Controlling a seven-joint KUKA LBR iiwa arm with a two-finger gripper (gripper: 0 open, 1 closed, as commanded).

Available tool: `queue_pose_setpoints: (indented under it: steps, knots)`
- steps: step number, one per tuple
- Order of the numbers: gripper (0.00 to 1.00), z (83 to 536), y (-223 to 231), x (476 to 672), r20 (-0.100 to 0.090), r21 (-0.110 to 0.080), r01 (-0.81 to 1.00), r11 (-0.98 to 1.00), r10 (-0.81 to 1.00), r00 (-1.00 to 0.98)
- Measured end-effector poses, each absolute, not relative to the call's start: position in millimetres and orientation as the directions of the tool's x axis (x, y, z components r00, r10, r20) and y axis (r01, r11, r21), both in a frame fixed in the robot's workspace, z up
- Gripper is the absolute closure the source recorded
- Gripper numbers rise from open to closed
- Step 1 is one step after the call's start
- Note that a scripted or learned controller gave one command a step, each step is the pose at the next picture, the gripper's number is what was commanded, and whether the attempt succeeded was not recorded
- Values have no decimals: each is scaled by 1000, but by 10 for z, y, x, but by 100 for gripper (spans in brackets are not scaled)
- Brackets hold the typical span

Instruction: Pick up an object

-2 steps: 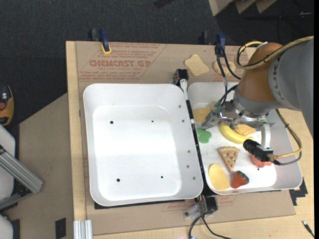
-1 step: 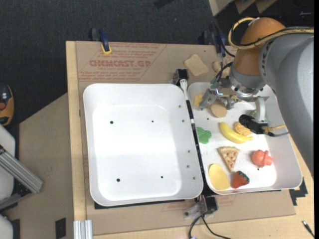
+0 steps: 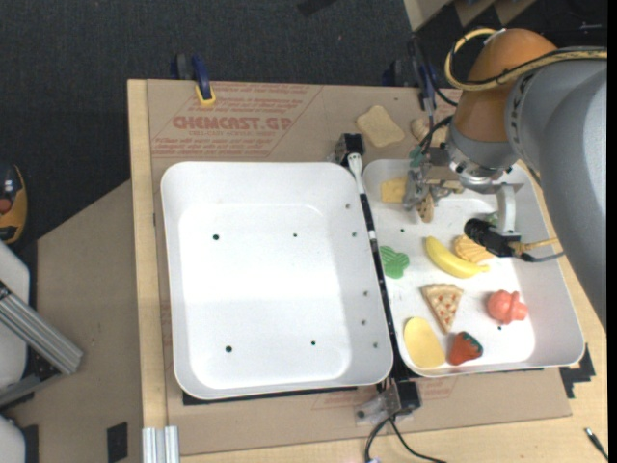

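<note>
Where jaws [image 3: 421,204] hover, cheese [image 3: 392,192] adjoins.

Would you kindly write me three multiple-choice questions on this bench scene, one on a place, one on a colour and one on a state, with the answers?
1. Where does the toy banana lie?
A. In the left bin
B. In the right bin
C. On the cardboard outside the bins

2. What colour is the flat piece beside the divider between the bins?
A. Green
B. Blue
C. Black

3. How does the hand stand toward the toys?
A. Low over the far end of the right bin, next to the yellow block
B. Raised above the left bin
C. Resting on the strawberry

Answers:
1 B: the banana sits on the right bin, among the other toys.
2 A: the flat piece is green.
3 A: the hand hangs at the yellow block; the strawberry lies at the near end.
</note>
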State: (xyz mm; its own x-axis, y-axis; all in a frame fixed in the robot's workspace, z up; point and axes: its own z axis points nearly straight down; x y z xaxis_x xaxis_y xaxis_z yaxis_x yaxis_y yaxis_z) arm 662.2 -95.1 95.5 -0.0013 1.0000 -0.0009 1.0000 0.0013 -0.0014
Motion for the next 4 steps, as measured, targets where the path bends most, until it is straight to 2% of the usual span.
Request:
queue_pose_setpoints:
  steps: [1,2,3,4]
  knots:
    - [100,1910,-145,6682,1,9,1000,7,1000,-7]
    - [100,1850,374,6666,0,2,1000,4,1000,-4]
    - [100,2922,1158,6676,4,13,1000,9,1000,-9]
    - [100,3046,1755,5808,2,-5,1000,7,1000,-7]
